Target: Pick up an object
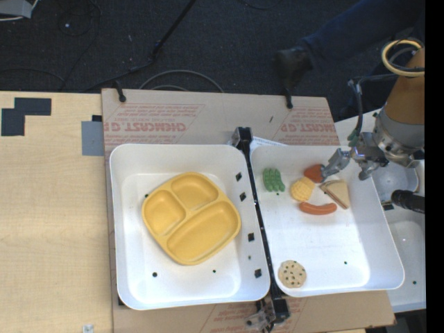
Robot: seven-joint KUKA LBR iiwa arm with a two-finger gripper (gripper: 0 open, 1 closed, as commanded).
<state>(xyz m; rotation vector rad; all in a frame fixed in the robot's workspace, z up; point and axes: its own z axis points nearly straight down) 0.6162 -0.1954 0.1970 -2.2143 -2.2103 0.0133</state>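
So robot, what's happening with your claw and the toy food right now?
Claw low over right bin, at far-edge food cluster. Nothing seen held. Red piece, sandwich wedge, sausage, corn crowded close together. Cookie alone near front.

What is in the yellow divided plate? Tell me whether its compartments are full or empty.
Empty. All three compartments of the yellow divided plate show bare yellow; it lies flat in the left bin. The toy food lies in the right bin.

A yellow divided tray (191, 218) is seen lying in the left white bin (132, 186), tilted toward 2 o'clock. Beneath both bins a printed cardboard sheet (208, 116) is spread. At 9 o'clock a pale wooden tabletop (48, 220) is marked by dark patches (28, 113). Black cables (173, 19) are strewn at 12 o'clock.
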